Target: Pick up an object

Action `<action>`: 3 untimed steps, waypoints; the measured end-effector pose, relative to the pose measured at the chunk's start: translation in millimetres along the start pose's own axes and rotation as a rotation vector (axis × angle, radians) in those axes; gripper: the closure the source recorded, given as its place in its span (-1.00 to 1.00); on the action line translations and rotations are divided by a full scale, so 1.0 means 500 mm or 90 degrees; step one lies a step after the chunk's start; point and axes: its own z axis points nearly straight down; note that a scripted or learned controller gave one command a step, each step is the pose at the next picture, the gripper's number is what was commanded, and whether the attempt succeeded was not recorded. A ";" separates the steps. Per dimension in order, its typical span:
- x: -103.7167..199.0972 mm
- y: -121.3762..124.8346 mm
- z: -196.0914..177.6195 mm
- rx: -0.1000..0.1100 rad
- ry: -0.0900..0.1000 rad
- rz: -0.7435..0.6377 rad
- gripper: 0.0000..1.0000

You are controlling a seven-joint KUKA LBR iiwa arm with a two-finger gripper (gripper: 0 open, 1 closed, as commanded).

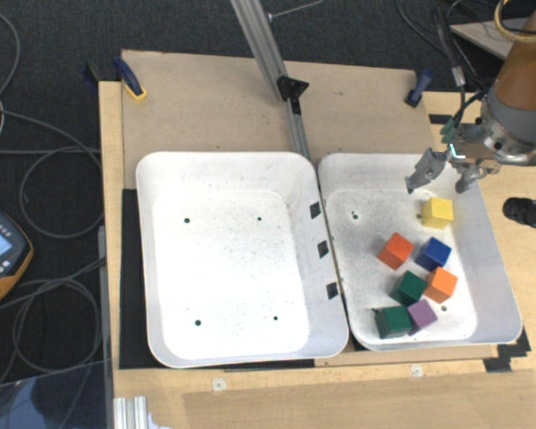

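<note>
My gripper (pixel 444 177) hangs over the far part of the right bin (pixel 366 204), its two fingers spread apart and nothing between them: open. Just below it lies a yellow cube (pixel 438 211). Further toward the front of that bin are an orange block (pixel 395 250), a blue block (pixel 434 253), a second orange block (pixel 443 284), a green block (pixel 411 287), a purple block (pixel 422 314) and a dark green block (pixel 394 321). All the blocks rest on the bin floor.
The left bin (pixel 228 257) sits beside the right one, with a raised rim between them (pixel 326 248). A slanted metal rail (pixel 268 52) crosses the back of the bench. Blue clamps (pixel 129 77) hold the board's far corners.
</note>
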 end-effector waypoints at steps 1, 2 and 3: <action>0.000 0.001 -0.005 -0.003 -0.001 0.000 -1.00; 0.009 0.007 0.119 0.001 0.000 0.000 -1.00; -0.006 0.017 0.234 0.001 0.000 0.000 -1.00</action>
